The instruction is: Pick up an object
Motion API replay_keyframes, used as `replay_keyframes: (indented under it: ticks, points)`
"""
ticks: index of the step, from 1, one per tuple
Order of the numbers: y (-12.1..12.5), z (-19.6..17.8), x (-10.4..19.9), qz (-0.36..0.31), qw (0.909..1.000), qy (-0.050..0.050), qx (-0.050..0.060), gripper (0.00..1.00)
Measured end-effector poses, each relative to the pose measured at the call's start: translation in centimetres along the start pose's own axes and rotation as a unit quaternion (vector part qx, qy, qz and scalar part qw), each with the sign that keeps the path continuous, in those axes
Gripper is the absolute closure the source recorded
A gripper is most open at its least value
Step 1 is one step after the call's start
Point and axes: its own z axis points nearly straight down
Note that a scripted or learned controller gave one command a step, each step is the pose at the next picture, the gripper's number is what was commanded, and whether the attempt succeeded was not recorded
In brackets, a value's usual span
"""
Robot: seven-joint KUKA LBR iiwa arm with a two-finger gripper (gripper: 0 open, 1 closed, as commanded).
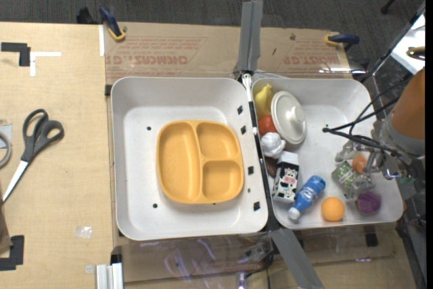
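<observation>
At the left of the frame, scissors (35, 139) lie on the bare table (61, 206), well apart from the bins and seemingly outside the arm's working area. The left bin (128, 166) holds one thing, a yellow divided plate (201, 162), lying flat near its middle with its three compartments holding nothing.

The right bin (318, 105) carries the candidates for picking, crowded toward its left wall and lower edge. A yellow fruit (262, 96) and a white lid (288, 118) sit at the upper left, touching or overlapping, with a red piece (266, 124) below them, then a white figure (272, 144) and a cow-print carton (287, 179). A blue bottle (306, 195) lies tilted beside an orange ball (332, 209). A purple thing (368, 202) sits at the lower right.

The tool (360, 166) hangs low over that right-hand cluster, above a green wrapper (346, 176). It cannot be told whether it is open or closed, nor whether it grips anything. Its place suggests the wrapper or a close neighbour is the target.
</observation>
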Motion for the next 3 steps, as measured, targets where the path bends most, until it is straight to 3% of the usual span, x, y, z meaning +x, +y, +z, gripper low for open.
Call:
replay_keyframes:
  ticks: [1, 2, 3]
  points:
    - [-0.2, -0.1, -1.9, -0.024, 0.9997, -0.001, 0.0, 0.0]
    - [-0.1, -1.1, -2.1, -0.026, 0.9997, -0.003, 0.001, 1.0]
    - [0.0, -1.1, -2.1, -0.026, 0.9997, -0.003, 0.001, 0.0]
